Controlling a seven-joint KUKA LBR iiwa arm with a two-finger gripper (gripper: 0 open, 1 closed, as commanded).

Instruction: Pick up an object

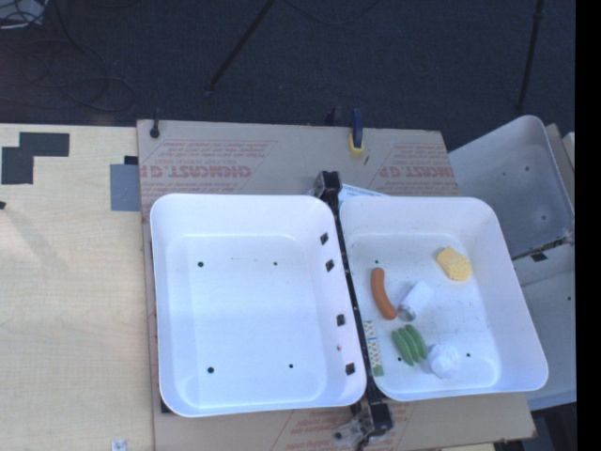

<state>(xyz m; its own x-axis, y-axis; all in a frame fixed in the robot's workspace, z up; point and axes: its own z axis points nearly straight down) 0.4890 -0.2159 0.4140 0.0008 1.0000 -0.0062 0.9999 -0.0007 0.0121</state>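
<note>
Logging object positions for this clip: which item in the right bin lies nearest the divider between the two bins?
The orange sausage-shaped piece. It lies closest to the divider; the green piece, yellow piece and white pieces lie further right.

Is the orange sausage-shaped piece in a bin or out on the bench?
In. The orange piece lies flat on the right bin's floor, near the divider.

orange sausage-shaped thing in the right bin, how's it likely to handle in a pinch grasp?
The orange sausage is long with rounded ends, so it would probably roll sideways if nudged. It looks smooth, maybe slippery. Gripping across its narrow width seems safest; the small white object beside it may crowd one finger.
</note>
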